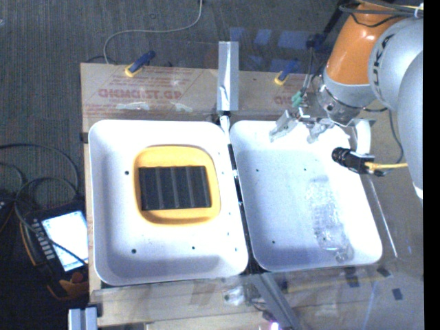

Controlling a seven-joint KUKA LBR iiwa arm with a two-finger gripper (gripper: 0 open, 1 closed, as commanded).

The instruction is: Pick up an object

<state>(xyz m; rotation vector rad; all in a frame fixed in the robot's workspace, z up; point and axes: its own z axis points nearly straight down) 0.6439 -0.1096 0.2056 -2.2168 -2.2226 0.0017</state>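
A yellow rectangular dish with a dark ribbed insert (178, 185) lies in the middle of the left bin (110, 143). A clear plastic bottle (326, 216) lies lengthwise in the right bin (275, 184), toward its right side. My gripper (298, 126) hangs over the far edge of the right bin, above and behind the bottle. Its two fingers are spread apart with nothing between them.
A brown board lies behind the bins with two blue-and-yellow clamps (139, 63) on it. A metal post (227, 74) rises between the bins at the back. Cables and a lit tablet (63, 239) lie on the floor to the left.
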